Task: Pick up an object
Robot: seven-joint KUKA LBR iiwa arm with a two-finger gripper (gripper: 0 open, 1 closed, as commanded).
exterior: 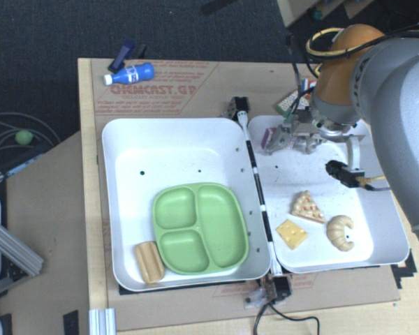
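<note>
Pizza slice (308,206), cheese wedge (292,234), croissant (341,231) lie in right bin (384,253). Gripper (291,139) at bin's back-left corner; finger state: cannot tell.

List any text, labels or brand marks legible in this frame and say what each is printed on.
"GEMCAST.GB" or similar, large red stencil letters on the brown bench board behind the left bin; the last letters are blurred, so the reading is uncertain.
A smaller red line above it on the same board: too blurred to read.
Blue and white bottle: no readable label.
</note>
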